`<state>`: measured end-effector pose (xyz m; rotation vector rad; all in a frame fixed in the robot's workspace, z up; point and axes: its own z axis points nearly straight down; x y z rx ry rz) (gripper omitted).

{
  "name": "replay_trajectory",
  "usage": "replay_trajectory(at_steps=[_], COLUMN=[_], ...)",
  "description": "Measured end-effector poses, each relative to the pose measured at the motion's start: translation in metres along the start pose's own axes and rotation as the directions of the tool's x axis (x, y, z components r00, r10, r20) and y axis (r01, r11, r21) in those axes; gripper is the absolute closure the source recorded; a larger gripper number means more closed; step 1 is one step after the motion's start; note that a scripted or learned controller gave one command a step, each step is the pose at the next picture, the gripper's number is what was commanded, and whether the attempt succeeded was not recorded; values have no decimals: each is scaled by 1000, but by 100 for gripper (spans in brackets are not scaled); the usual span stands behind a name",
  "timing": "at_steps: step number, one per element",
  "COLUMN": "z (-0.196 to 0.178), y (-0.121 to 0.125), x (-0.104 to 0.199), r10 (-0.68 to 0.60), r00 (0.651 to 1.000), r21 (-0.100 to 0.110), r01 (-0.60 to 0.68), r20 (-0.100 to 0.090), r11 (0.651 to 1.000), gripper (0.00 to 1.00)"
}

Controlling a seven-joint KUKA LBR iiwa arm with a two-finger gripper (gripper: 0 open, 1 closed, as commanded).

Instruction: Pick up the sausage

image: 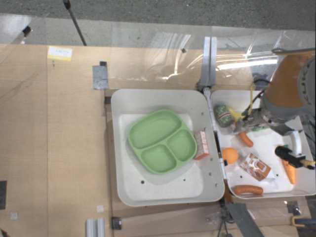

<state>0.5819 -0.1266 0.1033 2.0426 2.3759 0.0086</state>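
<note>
The sausage, long and reddish brown, lies along the front wall of the right bin. My gripper hangs over the back left part of that bin, well behind the sausage and apart from it. It is beside a green can and just above a short orange-red piece. Nothing shows between its fingers.
In the right bin also lie an orange ball, a brown printed packet and an orange carrot. The left bin holds a green divided plate and a red and white packet against its right wall.
</note>
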Motion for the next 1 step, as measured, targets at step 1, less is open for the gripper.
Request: replay_trajectory(at_steps=[1], z=[-121], y=[-18], x=[100], r10=[-101], r00=[995], r21=[1], r01=[101], r20=[-2], r11=[995], gripper=[100])
